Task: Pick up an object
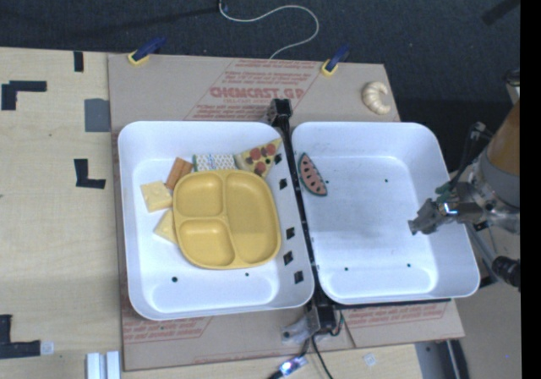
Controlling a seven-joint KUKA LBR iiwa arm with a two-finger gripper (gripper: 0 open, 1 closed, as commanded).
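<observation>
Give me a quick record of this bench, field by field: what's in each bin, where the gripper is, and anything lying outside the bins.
left bin: yellow divided plate, with small flat food pieces tucked along its left and upper edges
right bin: watermelon slice near the upper left corner
gripper: over the right bin's right edge, nothing seen between its fingers
outside the bins: small pale object on the cardboard above the right bin

Divided plate (226, 218) in left bin (139, 145), watermelon slice (313, 174) in right bin (423, 145), pincer (425, 221) at right bin's right wall
</observation>
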